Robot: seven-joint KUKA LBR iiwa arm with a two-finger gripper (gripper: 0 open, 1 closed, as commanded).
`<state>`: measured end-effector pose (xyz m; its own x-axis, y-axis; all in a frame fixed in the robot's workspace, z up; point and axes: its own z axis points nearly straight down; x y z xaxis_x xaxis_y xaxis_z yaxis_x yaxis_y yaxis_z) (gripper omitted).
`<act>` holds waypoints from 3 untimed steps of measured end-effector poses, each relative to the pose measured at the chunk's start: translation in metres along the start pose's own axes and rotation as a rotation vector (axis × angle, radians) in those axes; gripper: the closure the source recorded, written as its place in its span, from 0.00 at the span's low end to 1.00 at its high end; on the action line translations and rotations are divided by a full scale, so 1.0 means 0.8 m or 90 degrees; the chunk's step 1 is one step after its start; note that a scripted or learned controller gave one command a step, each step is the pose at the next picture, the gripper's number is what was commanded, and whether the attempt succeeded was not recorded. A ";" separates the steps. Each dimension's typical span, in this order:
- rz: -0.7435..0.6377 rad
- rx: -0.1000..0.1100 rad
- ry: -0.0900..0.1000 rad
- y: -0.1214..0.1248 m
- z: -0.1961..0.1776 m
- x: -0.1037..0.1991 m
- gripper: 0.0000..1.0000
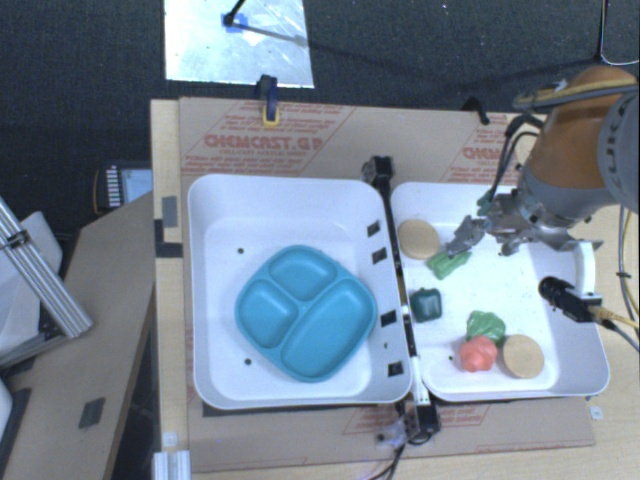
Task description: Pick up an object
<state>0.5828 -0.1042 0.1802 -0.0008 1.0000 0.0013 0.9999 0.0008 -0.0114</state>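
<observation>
A green oblong piece [449, 262] lies in the right bin [590, 368], long axis slanting up-right, at the gripper [468, 236]; whether the jaws clamp it cannot be told. Nearby: two tan discs, one red item, two more green items. The counter's board reads "CHEMCAST GP".

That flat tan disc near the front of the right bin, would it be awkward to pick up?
Probably a bit. The tan disc lies flat on the bin floor, so its low edge gives little to grip. It looks stiff, likely holding its shape. Pushed, it would more likely slide than roll, perhaps nudging the red piece beside it.
</observation>
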 end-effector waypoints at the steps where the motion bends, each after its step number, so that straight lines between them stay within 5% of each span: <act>1: -0.001 -0.008 -0.001 0.004 -0.008 0.000 0.00; 3: 0.000 -0.007 -0.001 0.014 0.121 0.005 0.00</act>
<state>0.5929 -0.0999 0.0832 -0.0016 1.0000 0.0001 1.0000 0.0016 -0.0001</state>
